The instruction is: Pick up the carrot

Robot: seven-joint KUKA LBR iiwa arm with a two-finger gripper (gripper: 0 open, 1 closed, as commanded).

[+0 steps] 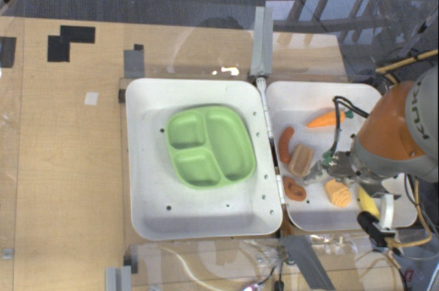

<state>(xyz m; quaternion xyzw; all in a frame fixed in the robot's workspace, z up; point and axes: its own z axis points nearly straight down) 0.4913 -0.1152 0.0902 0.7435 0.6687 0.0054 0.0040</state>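
Gripper (322, 168) is seen low in the right bin (296, 99), beside a tan block (300, 160); whether its fingers are open or closed cannot be told. The carrot (325, 120) lies apart near the bin's far wall, ungripped. A green divided plate (209, 146) is noted in the left bin (147, 166)

No readable text, labels, brands or numbers are seen anywhere. Black rectangular marks (70, 41) are stuck on the worktop (62, 166), but nothing is printed on them. A small pale square tag (91, 99) on the worktop is blank at this resolution.
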